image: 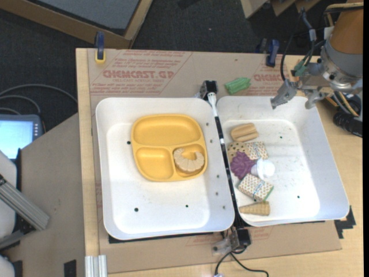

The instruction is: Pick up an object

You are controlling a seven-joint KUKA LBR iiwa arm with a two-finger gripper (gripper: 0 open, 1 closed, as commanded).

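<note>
The right bin [311, 172] holds a cluster of toy food along its left side: a tan bun [244, 132], a purple grape bunch [241, 164], a small white piece [266, 168], a checkered wafer [255, 186] and a cone [255, 209]. My gripper [296, 99] hangs over the far right corner of that bin, well away from the cluster. Its two fingers stand apart and open, with nothing between them.
In the left bin [115, 201] sits a yellow divided plate [164, 133] with a round beige cake [189, 160] in its right compartment. A green object [237, 85] lies on the board behind the bins. A black divider [219, 137] runs between the bins.
</note>
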